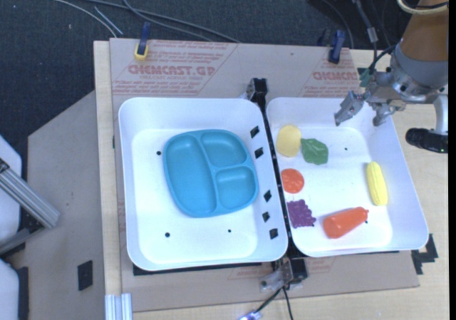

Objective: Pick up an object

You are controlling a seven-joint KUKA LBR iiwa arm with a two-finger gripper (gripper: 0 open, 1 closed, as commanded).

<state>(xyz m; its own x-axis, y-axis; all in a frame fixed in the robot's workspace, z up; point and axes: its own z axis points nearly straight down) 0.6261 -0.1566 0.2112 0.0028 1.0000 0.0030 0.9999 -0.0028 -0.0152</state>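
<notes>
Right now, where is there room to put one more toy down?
Bare floor rings the blue plate in the left bin, widest along the near edge. In the right bin, the middle is free between orange ball and corn; its left side is crowded.

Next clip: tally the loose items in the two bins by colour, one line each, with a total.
Yellow: 2, a lemon and a corn cob
Green: 1, a leafy piece
Orange or red: 2, a round fruit and a carrot
Purple: 1, a grape bunch
Blue: 1, a divided plate
Total: 7
</notes>
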